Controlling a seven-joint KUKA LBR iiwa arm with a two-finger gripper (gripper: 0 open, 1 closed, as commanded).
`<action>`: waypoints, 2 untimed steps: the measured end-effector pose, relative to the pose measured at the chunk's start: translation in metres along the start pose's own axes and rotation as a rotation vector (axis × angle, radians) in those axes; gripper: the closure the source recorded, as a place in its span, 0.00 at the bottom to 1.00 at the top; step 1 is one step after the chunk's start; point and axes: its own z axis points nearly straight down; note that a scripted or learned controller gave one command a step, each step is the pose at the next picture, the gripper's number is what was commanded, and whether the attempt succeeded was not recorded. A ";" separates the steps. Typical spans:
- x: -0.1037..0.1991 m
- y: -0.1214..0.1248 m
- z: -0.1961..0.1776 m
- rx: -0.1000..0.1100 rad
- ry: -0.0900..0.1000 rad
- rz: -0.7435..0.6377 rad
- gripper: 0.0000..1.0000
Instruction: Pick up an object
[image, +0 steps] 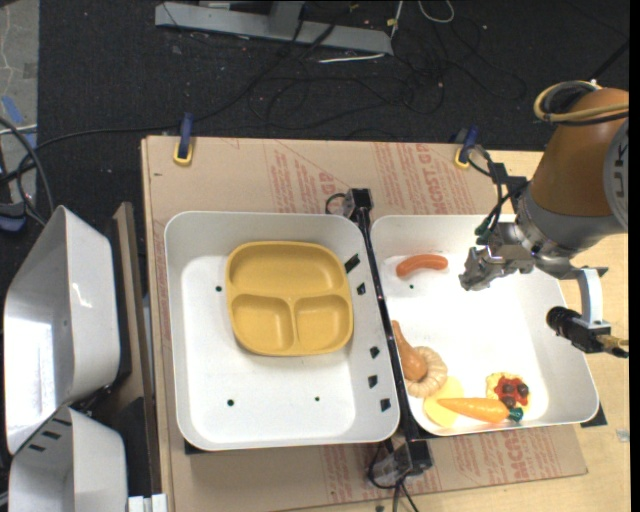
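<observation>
Sausage (422, 264) lies in the right bin (570, 310), far-left corner, just left of my gripper (478, 272). Can't tell how my fingers stand. My call: shift left, centre over it, close across its short width. Shrimp (420, 362), carrot (472, 408), pizza slice (508, 388) sit nearer. Tray (290, 298) in left bin (195, 330). Board (300, 170) has red print, unreadable.

red printed lettering runs across the brown cardboard sheet (300, 170) under the two bins — upside down and mirrored from this camera. a few fragments resemble "tm" and "co", but no word can be read.
</observation>
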 end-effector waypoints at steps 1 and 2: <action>0.010 0.004 -0.053 -0.001 0.000 -0.006 1.00; 0.057 -0.002 -0.055 0.005 0.002 -0.008 1.00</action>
